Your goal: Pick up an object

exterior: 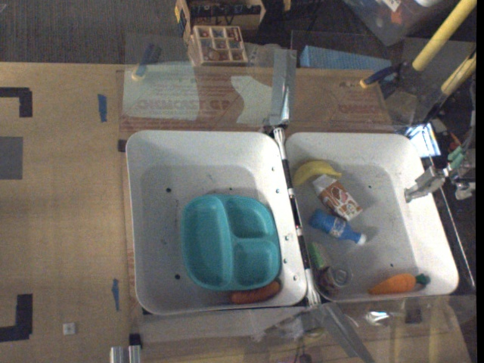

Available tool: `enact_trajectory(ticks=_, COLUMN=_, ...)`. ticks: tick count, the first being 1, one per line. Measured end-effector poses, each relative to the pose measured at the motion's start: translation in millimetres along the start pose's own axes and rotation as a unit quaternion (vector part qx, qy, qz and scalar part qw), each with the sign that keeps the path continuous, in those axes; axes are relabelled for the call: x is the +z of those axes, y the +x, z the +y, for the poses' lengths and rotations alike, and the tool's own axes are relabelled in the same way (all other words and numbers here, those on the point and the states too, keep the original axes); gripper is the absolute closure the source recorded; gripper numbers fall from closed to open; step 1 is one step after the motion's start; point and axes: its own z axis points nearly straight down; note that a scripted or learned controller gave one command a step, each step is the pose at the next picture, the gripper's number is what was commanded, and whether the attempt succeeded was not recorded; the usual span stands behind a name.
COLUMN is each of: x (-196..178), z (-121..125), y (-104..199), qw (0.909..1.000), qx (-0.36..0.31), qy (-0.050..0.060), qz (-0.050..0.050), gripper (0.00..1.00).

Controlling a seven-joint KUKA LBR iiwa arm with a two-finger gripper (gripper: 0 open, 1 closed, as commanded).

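Tan wooden bench (pixel 60 203) is carrying two white bins side by side, black tape marks and bits of blue tape sitting on its left part; a clear sheet (pixel 197 97) is lying behind the bins, and past the bench edge a cardboard box (pixel 219 2) and a small wooden crate (pixel 219 44) are standing on dark floor, yellow poles (pixel 450 25) leaning in at top right

Left bin (pixel 144 165) is holding one teal divided tray (pixel 227 240) and one red-orange sausage (pixel 255 294) lying at the tray's front edge, near touching

Right bin (pixel 393 165) is holding six things: one banana (pixel 314 171) at the back left, one brown carton (pixel 339 200) just beside it, one blue bottle (pixel 336 227) in front of that, one green item (pixel 317 255) and one can (pixel 336 278) at the front left, one carrot (pixel 395 283) at the front right

Gripper (pixel 422 187) is hanging over the right bin's right rim, well apart from every object, gripping nothing; cannot tell how far the fingers are parted
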Motion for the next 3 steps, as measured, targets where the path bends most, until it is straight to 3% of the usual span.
enact_trajectory(ticks=1, x=117.1, z=-1.5, y=47.0, qw=0.9999, qx=0.016, qy=0.001, qz=0.000, gripper=0.00)
enact_trajectory(ticks=2, x=177.9, z=61.6, y=91.8, qw=0.9979, qx=-0.064, qy=-0.005, qz=-0.002, gripper=0.00)
enact_trajectory(ticks=3, x=166.2, z=63.1, y=90.5, qw=0.9980, qx=-0.062, qy=-0.008, qz=-0.002, gripper=1.00)
